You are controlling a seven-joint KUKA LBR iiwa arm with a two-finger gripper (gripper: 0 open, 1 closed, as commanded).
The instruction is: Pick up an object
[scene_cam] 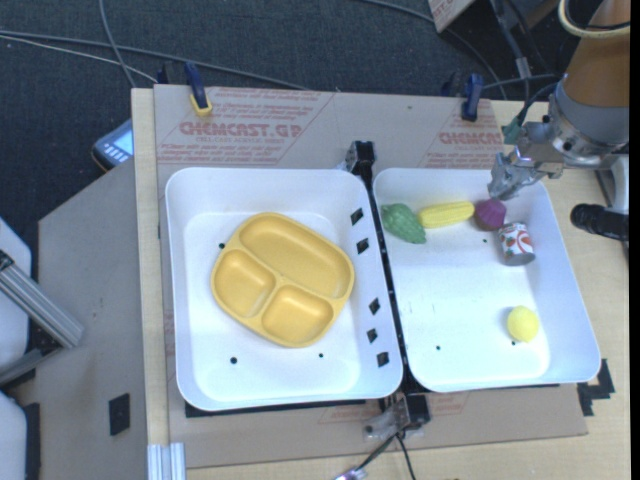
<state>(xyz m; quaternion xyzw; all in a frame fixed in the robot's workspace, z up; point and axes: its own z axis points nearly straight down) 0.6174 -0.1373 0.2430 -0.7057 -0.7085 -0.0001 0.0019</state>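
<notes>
A: What sits nearest the claw [503, 186]?
B: A small purple ball [490, 214], in the right bin [560, 298] just below it, beside a yellow corn cob [446, 214].
A: Does the claw grip it?
B: Cannot tell; its tips are too small.

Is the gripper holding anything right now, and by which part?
Nothing is held. The gripper hangs just above the purple object in the right bin.
</notes>
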